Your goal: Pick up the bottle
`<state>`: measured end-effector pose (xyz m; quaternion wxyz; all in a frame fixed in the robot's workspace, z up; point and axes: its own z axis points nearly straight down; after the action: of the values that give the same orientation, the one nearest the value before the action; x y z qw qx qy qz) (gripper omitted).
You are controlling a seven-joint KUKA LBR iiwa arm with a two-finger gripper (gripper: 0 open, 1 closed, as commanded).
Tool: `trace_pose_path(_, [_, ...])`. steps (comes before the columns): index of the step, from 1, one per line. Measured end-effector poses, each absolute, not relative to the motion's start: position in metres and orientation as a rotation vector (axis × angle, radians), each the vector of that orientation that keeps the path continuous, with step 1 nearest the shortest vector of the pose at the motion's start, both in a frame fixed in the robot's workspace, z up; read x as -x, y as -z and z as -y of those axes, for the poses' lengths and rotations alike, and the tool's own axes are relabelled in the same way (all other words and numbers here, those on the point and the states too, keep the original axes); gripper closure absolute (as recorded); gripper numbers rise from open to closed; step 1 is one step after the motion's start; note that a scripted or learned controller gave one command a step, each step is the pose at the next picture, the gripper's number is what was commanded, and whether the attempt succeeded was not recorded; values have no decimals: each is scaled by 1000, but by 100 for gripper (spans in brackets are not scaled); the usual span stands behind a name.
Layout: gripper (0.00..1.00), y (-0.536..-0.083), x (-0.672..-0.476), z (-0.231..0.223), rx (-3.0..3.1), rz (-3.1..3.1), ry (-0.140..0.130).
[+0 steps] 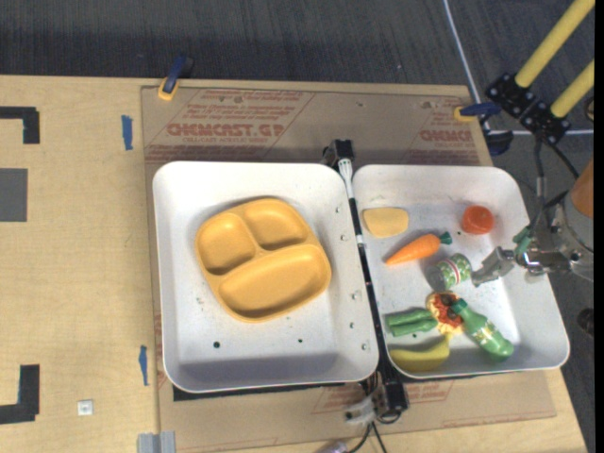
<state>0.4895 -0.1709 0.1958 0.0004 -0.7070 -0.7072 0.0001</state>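
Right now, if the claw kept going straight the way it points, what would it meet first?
Probably the green-and-white striped ball, which lies just ahead of the claw toward the left. The claw's height above the right bin is unclear, so it might pass over it.

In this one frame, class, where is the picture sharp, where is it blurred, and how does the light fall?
Camera view: even, soft light; the yellow divided plate and carrot are sharp, with faint shadows on the white bins. The tool at the right edge looks slightly smeared. No strong glare on the bottle.
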Motion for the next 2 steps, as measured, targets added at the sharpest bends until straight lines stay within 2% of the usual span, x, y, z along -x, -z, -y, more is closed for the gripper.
trace_pose_path(1, [0, -88, -481, 144, 2373, 2063, 5])
trace_pose_path(2, [100, -100, -482, 145, 2379, 2065, 9])
